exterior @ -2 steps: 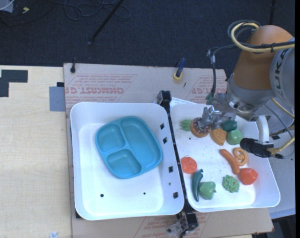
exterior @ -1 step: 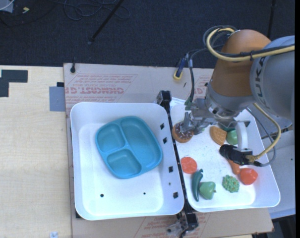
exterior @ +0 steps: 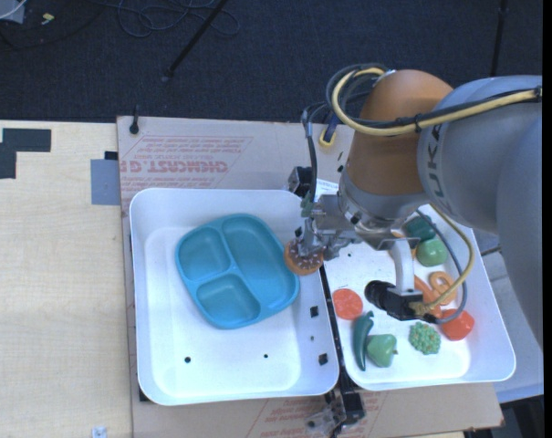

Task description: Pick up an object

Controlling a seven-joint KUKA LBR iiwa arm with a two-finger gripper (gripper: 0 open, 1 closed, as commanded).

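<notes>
Tool grips brown round object above blue tray's right edge.

Glossy white plastic bins sit on matt brown cardboard; the blue tray looks like smooth plastic, the counter like pale wood.

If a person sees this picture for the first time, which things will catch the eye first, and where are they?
The big grey arm with its orange band reaches in from the right and hangs over the seam between the two white bins. The blue divided plate lies in the left bin. At the plate's right edge the gripper sits just above a small round brown object, while bright toy foods, among them green broccoli, are scattered in the right bin.
</notes>
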